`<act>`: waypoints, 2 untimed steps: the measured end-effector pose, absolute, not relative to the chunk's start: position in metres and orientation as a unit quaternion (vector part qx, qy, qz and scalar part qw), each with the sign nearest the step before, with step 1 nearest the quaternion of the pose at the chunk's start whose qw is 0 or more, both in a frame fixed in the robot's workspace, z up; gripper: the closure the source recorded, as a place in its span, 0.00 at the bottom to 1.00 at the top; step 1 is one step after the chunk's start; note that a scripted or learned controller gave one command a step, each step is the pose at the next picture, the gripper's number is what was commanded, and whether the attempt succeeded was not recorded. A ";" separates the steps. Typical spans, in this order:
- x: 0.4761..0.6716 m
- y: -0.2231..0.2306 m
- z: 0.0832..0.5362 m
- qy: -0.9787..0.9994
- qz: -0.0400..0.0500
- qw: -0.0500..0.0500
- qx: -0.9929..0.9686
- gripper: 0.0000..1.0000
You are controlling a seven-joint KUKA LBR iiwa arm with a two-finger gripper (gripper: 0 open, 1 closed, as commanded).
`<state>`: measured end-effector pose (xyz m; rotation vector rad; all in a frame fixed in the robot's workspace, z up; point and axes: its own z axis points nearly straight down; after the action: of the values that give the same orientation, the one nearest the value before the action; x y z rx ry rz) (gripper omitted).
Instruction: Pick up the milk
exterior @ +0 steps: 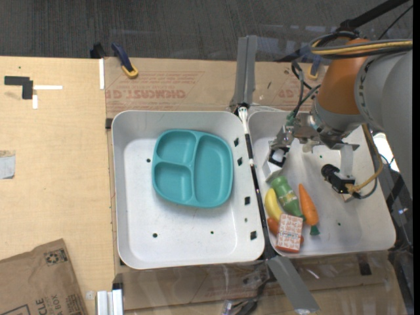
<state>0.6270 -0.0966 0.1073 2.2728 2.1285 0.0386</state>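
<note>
The milk (290,232) is a small carton with a red and white print, lying at the front of the right bin (354,235). It touches a red item at its left and sits just below the banana and the green bottle. My gripper (278,153) hangs over the back left part of the right bin, well behind the milk and just above the green bottle's top. Nothing shows held in it.
A green bottle (285,194), a yellow banana (272,203) and an orange carrot (308,205) crowd the milk's far side. The left bin (131,228) holds a teal divided plate (193,168). A black cable end (335,179) dangles over the right bin.
</note>
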 end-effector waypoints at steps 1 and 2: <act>0.614 -0.094 0.107 0.694 0.012 0.015 0.720 0.00; 0.599 -0.095 0.107 0.812 0.009 0.017 0.584 0.00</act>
<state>0.5991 -0.0950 0.1071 1.8143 2.5238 0.0294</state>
